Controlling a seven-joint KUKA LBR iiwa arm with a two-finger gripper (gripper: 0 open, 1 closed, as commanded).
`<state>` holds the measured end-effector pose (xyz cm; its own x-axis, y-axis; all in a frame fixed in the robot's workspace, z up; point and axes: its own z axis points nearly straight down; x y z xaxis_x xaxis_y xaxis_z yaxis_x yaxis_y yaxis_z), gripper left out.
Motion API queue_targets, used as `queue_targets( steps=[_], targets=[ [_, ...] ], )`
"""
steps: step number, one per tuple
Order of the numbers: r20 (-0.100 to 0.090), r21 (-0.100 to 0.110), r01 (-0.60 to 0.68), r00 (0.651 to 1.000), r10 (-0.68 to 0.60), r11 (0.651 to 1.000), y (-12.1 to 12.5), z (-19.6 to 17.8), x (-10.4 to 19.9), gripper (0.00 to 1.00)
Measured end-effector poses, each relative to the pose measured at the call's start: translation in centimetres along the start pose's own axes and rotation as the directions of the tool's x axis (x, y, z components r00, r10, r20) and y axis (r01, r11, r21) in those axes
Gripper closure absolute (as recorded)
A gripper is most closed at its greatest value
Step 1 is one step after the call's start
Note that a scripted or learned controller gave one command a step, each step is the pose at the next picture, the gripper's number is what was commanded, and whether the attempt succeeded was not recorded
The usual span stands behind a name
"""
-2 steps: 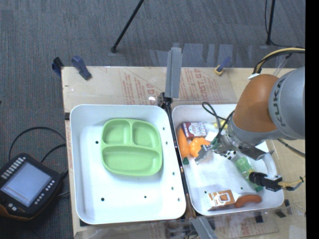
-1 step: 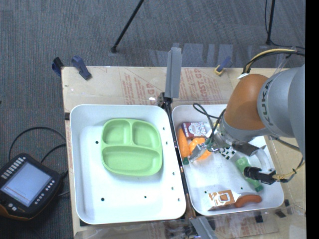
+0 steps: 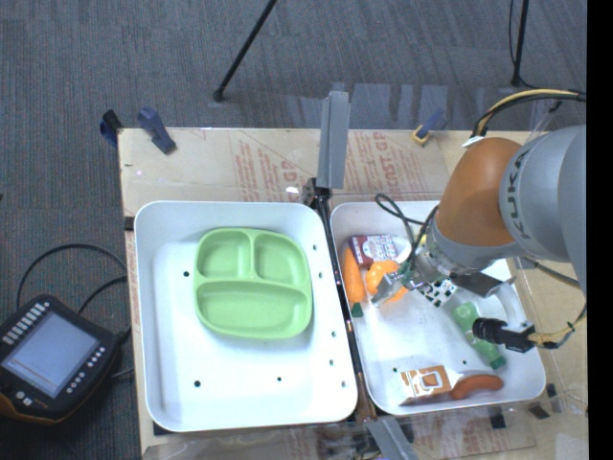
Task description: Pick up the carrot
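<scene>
My gripper [image 3: 390,288] hangs low in the right bin [image 3: 522,353], beside the carrot [image 3: 352,278] that lies along its left wall. An orange piece [image 3: 380,272] sits right at my fingers. The left bin [image 3: 163,353] holds a green plate [image 3: 253,284].

Green item [image 3: 476,327] half under the arm [image 3: 498,214]; red packet's [image 3: 374,249] label too small to read.

Camera position: fixed above the brown cardboard-topped table [image 3: 239,161], looking down at a slant.
Facing: toward both shallow white plastic bins [image 3: 163,353], grey carpet floor [image 3: 115,46] beyond.
Distance: moderate, both bins framed whole.
Grey arm with orange band [image 3: 488,199]: entering from right.
</scene>
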<state>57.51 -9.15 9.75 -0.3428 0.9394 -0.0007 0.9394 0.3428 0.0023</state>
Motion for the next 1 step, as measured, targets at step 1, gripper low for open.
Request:
queue_targets(
  steps=[1],
  targets=[
    [0.000, 0.003, -0.178, 0.984, 0.178, 0.984, 7.21, -9.02, 0.86, 1.00]
  ],
)
